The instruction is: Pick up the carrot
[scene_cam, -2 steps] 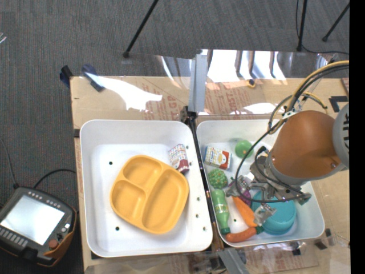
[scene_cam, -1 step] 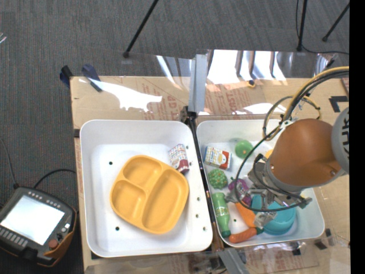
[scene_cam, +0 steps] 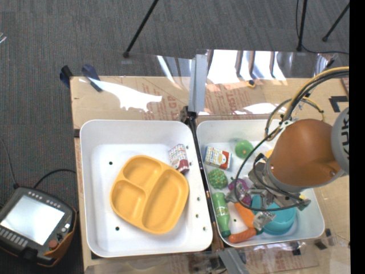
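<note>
The jaws hang low over the right bin, under the orange wrist band, and whether they stand apart or together cannot be told, since the wrist hides them from above. The carrot lies just beside them at the bin's near wall, bent at the middle: one orange length runs up and left, the other runs along the front wall toward the left corner, where its tip nearly meets the green bottle.

That corner is crowded (bottle on the left, a blue bowl on the right, wall in front). One purple thing, one green knobbly ball, one small carton and one green apple lie farther back.

The left bin holds one yellow divided plate and one small can near the dividing wall, with bare white floor around them. Both bins sit on the bench.
</note>
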Controlling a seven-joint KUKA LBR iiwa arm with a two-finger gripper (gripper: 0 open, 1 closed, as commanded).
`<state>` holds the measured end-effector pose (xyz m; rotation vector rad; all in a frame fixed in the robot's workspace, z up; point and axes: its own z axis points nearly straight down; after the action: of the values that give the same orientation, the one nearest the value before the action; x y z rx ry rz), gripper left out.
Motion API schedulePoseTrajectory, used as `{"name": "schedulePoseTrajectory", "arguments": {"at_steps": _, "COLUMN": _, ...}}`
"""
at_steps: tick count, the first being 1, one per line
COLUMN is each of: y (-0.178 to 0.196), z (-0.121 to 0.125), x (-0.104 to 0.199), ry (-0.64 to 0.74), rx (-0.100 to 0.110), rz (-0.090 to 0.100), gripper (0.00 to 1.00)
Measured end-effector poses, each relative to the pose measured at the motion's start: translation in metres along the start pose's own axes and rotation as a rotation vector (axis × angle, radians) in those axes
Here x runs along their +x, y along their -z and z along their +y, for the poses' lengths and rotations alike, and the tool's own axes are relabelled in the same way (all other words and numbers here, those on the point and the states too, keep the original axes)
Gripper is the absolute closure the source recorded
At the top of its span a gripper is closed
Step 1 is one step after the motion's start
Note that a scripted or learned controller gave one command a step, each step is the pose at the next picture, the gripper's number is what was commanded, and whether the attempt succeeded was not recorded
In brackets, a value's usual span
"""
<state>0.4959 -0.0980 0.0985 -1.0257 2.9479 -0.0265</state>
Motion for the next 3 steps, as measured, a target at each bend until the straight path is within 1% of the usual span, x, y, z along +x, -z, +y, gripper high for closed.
{"name": "schedulePoseTrajectory", "arguments": {"at_steps": 1, "y": 0.0014, "z": 0.0021, "x": -0.0006, "ry": 0.074, "rx": 0.010, "rz": -0.002, "gripper": 0.00}}
{"name": "schedulePoseTrajectory", "arguments": {"at_steps": 2, "y": -0.0001, "z": -0.0070, "x": -0.0032, "ry": 0.624, "rx": 0.010, "rz": -0.004, "gripper": 0.00}}
{"name": "schedulePoseTrajectory", "arguments": {"at_steps": 3, "y": 0.0058, "z": -0.0007, "x": -0.0049, "ry": 0.623, "rx": -0.006, "rz": -0.005, "gripper": 1.00}}
